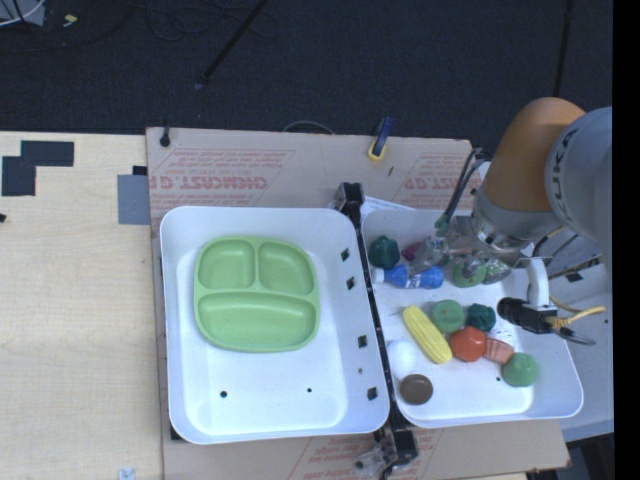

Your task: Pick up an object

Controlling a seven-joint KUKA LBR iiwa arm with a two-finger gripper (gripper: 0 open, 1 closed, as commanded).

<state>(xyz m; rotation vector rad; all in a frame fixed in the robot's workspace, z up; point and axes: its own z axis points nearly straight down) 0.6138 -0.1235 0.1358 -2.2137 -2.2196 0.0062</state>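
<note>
Green plate (257,294) occupies left bin (262,408); toy foods (427,334) crowd right bin (548,396).

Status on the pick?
Gripper low over right bin, by blue toy; grasp unconfirmed. Corn, tomato lie loose nearby. Toys crowd close around it.

**A robot lab bench, not a kitchen**

This is a robotics test lab. A grey-and-orange industrial arm (545,168) reaches over a pale wooden bench (70,308). On the bench, two shallow white bins (260,393) sit on a printed cardboard sheet (240,173). Plastic play food (427,334) lies in the right-hand bin (555,393). Loose cables (235,28) trail across what seems to be dark carpet (400,58) beyond the bench's far edge.
</note>
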